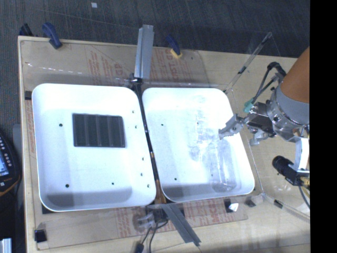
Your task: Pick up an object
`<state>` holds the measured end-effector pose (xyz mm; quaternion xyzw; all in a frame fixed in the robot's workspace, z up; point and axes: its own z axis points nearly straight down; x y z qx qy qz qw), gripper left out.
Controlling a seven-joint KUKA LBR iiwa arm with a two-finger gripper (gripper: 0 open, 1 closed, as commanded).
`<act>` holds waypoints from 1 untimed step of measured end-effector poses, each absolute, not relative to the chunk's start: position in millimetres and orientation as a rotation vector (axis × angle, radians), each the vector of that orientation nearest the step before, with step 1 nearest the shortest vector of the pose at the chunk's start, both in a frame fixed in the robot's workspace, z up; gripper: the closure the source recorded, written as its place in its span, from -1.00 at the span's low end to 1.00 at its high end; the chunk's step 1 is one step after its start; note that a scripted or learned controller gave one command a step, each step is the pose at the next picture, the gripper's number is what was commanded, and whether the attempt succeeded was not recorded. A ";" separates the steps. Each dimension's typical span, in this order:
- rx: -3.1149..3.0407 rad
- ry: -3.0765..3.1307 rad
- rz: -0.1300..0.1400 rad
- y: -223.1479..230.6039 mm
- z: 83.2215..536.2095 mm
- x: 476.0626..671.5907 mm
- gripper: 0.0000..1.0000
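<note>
A dark grey ribbed rectangular block [99,130] lies flat in the left bin [47,188], in its upper middle. In the right bin [174,186] lie clear, see-through items: one [202,133] near the middle and a longer bottle-like one [223,170] toward the front right corner; their outlines are faint against the white. My gripper [229,128] reaches in from the right, over the right bin's right rim. It sits just right of the upper clear item and above the bottle-like one. Nothing is seen held in it.
A metal bar [144,51] stands at the back between the bins, and another [179,225] at the front. Blue clamps [51,35] hold the board's far edge. Cables and a black part [287,168] hang by the wrist at right.
</note>
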<state>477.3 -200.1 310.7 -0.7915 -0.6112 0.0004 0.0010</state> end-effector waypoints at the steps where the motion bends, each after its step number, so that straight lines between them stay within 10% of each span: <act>1: -2.204 -2.241 0.000 -199.4 335.0 477.4 -1.00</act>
